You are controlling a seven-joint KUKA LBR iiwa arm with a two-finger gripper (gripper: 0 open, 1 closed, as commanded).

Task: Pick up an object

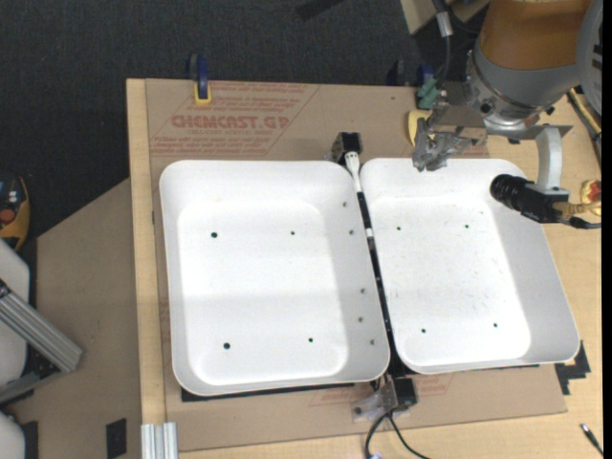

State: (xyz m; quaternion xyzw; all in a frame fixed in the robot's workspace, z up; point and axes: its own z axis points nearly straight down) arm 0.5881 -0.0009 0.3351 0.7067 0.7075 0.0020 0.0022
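My gripper (430,157) hangs from the grey and orange arm over the far left corner of the right bin (478,285), close above its back rim. I see nothing held in it, and its tip is small and dark against the rim. The right bin's white floor shows only small dark dots and faint specks. The left bin (258,275) lies beside it, its floor white with a few dark dots.
A black cylindrical fitting (521,197) on the arm juts over the right bin's far right edge. A black clip (346,146) sits where the bins meet at the back. A yellow piece (417,125) and a green clamp (427,92) stand behind the gripper on the brown board (239,118).
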